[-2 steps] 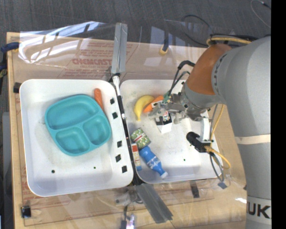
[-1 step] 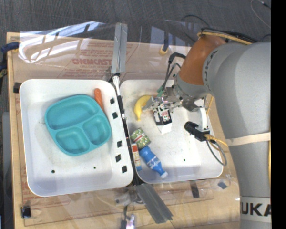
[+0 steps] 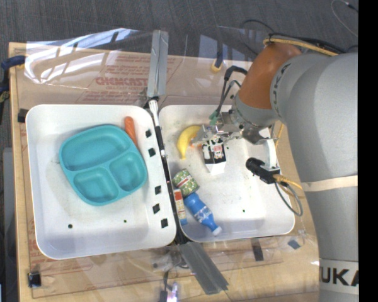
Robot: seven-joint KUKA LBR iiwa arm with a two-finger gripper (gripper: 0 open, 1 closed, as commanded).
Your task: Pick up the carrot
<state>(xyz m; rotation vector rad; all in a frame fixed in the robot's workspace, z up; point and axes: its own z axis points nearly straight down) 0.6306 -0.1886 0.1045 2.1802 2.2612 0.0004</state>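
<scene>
The carrot (image 3: 130, 129), small and orange, lies in the left bin (image 3: 44, 187) against the upper right edge of the teal plate (image 3: 103, 163), close to the divider between the bins. My gripper (image 3: 215, 150) hangs over the upper middle of the right bin (image 3: 264, 222), well to the right of the carrot and just right of a yellow banana (image 3: 188, 139). Its fingertips point down toward the bin floor. Nothing shows clearly between them.
In the right bin lie a blue bottle (image 3: 200, 212) near the front left and a small green-and-red packet (image 3: 185, 181) above it. The grey arm (image 3: 315, 124) covers the right side of the view. The teal plate has three compartments.
</scene>
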